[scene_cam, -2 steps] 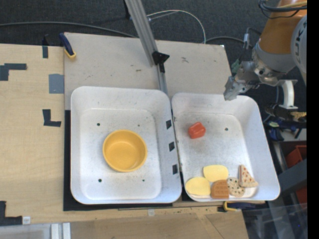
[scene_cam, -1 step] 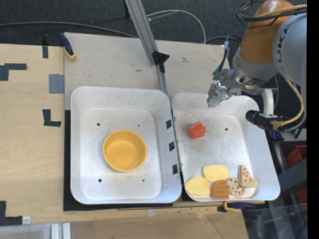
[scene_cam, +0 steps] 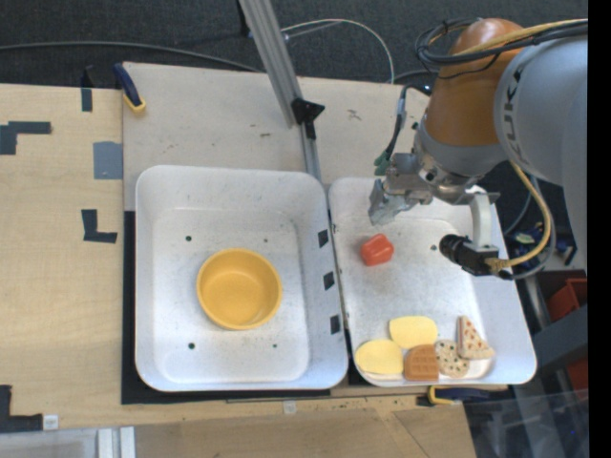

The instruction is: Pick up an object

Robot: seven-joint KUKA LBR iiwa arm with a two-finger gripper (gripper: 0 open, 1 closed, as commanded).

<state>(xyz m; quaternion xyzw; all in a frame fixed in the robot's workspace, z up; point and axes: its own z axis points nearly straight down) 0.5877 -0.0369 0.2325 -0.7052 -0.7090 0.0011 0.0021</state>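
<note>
While fingers [scene_cam: 382, 208] hover, red block [scene_cam: 377, 250] seemingly just below

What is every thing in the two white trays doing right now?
yellow bowl: upright in the left bin.
red block: lying loose in the right bin, nothing touching it.
end effector: hanging above the right bin's far end, just beyond the red block.
food pieces: bunched along the right bin's near edge.

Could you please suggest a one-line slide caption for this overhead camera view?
Arm's gripper poised over the right bin near a red block; yellow bowl in the left bin.
</note>
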